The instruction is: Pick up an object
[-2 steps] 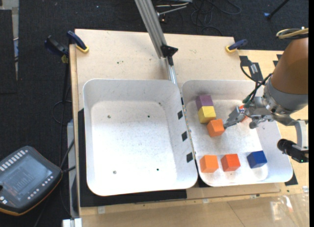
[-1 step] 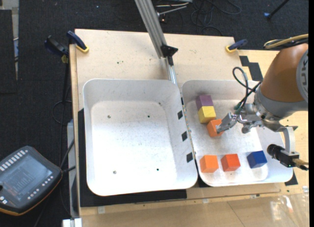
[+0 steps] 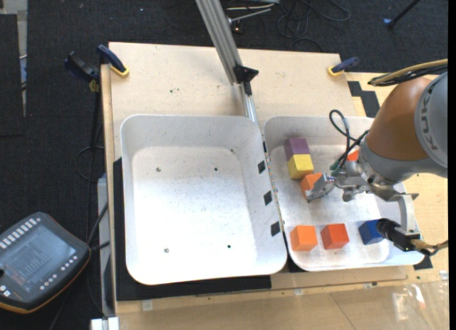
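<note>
The right bin (image 3: 285,200) holds several small blocks. A purple block (image 3: 297,147) and a yellow block (image 3: 301,166) sit together near its back left. Just in front of them lies a small orange block (image 3: 310,179). My gripper (image 3: 320,189) hangs low over the bin, its tip right against that small orange block on the block's right side. Along the bin's front stand an orange block (image 3: 304,237), a red-orange block (image 3: 335,236) and a blue block (image 3: 370,231). The arm's orange wrist covers the bin's right part.
The left bin (image 3: 142,136) lies beside the right one, with a shared ridge between them. A slanted metal pole (image 3: 221,36) crosses the bench's back. A teach pendant (image 3: 35,261) lies on the floor at the left.
</note>
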`<state>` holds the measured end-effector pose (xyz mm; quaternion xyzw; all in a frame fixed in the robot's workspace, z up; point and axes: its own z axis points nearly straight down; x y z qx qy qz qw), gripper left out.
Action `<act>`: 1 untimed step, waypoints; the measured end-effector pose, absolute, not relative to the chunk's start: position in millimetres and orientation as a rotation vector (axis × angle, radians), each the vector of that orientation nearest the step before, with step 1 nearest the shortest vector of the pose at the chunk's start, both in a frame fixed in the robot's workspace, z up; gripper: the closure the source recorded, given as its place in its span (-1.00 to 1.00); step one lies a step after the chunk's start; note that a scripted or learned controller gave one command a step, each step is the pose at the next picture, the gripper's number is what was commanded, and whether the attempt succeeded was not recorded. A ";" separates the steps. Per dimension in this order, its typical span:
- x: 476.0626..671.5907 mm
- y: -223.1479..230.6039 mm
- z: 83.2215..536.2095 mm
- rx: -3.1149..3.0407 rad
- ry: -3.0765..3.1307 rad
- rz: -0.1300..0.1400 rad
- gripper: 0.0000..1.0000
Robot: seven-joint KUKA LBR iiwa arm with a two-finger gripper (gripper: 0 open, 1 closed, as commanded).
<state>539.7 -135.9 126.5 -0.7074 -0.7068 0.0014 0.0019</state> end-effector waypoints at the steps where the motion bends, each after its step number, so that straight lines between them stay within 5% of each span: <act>1: 540.8 -136.4 139.1 -2.223 -2.221 0.000 1.00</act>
